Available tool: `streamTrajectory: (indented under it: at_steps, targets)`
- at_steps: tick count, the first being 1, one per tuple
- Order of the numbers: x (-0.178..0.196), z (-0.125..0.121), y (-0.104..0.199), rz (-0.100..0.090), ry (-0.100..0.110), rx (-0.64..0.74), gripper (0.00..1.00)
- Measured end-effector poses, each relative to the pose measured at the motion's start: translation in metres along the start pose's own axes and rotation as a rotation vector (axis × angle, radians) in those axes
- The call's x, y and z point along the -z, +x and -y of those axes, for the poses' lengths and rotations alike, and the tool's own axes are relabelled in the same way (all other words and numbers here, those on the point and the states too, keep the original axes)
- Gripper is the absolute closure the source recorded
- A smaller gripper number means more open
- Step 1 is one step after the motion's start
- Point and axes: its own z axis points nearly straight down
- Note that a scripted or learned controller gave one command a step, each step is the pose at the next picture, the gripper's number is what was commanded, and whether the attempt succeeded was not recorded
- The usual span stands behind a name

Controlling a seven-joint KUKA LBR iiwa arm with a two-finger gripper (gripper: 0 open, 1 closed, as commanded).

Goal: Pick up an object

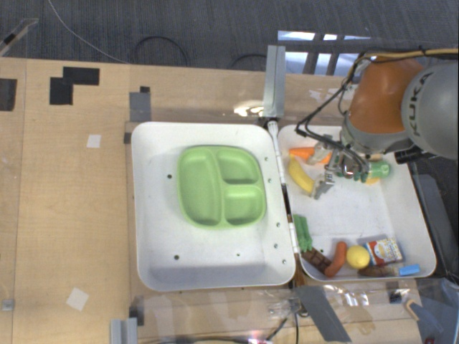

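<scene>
Toy food, a red sausage (335, 261) and a yellow lemon (358, 257), lines the right white bin's (362, 210) lower edge; a green divided plate (220, 186) fills the left bin (158, 213). The gripper (326, 183) hangs released beside a yellow banana (300, 175).

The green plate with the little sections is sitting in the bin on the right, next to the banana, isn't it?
Not quite. The camera view shows the green plate in the left bin, by itself. The banana lies in the right bin, up near the gripper, so the two are in different bins.
</scene>
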Motion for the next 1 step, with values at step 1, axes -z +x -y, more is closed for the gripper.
streamTrajectory:
  at_steps: [1]
  targets:
    - [-0.0015,-0.0076,0.0486,0.012,-0.001,-0.11,0.0]
